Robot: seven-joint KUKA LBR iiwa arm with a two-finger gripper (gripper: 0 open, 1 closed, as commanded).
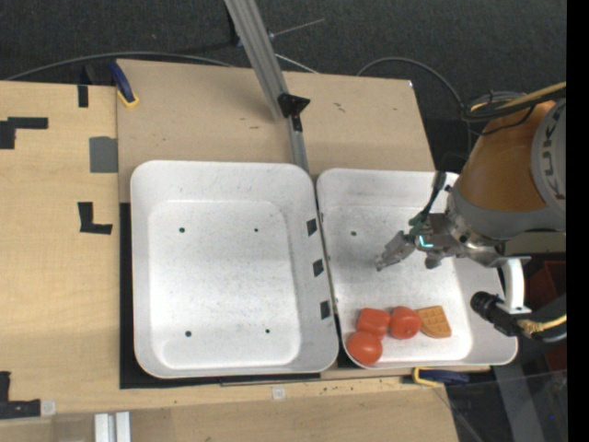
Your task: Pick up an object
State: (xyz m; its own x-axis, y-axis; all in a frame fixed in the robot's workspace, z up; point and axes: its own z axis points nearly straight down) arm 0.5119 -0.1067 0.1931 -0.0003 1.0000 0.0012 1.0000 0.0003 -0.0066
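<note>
So far nothing is lifted: the tool (405,247) hangs over the middle of the right bin (368,201), its fingers spread apart with bare bin floor showing between them, grasping nothing. Near the front wall of that bin, apart from the tool, sit three red pieces (379,331) clustered together, with an orange-tan piece (433,321) just beside them. My read: the pick itself is all left — descend, close, raise; the left bin (221,182) plays no part.
</note>
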